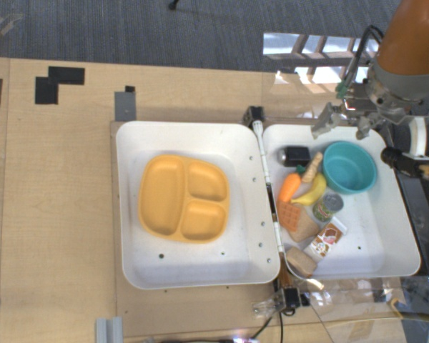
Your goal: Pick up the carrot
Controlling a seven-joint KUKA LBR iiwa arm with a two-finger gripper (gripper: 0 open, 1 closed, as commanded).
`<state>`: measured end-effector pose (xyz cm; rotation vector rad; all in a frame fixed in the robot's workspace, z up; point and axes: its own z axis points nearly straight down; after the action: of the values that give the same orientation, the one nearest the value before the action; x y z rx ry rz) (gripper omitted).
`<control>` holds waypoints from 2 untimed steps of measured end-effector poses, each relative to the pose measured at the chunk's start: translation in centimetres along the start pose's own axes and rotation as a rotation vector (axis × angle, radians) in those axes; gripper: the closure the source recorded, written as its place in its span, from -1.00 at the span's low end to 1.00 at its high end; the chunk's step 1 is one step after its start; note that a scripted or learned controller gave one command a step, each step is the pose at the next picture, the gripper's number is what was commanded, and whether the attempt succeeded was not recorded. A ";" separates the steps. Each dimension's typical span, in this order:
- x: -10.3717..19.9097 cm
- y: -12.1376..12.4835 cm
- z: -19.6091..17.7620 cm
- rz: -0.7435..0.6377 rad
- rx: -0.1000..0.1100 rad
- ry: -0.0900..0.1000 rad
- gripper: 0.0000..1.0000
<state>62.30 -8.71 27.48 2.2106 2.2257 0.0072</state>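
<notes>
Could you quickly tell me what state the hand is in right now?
Hand: above the right bin's far edge, holding nothing visible; open or closed cannot be told.

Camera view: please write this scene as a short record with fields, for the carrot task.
carrot: right bin, near its left wall, touching the banana
bowl: teal, right of the banana
left bin: holds a yellow divided plate
gripper: at the right bin's far edge, apart from the carrot
task state: carrot not yet grasped

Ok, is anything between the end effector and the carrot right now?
Nothing visible blocks a descent. The end effector sits over the right bin's far edge; the orange carrot lies uncovered lower left. A yellow banana and a tan stick crowd its right side.
</notes>
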 end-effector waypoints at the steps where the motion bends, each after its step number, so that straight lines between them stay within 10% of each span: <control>1: 0.2 -3.1 16.7 0.255 0.014 0.001 -1.00; 2: 0.6 -6.5 18.6 0.330 -0.006 0.001 -1.00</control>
<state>55.95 -8.13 8.83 2.5442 1.8307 0.0157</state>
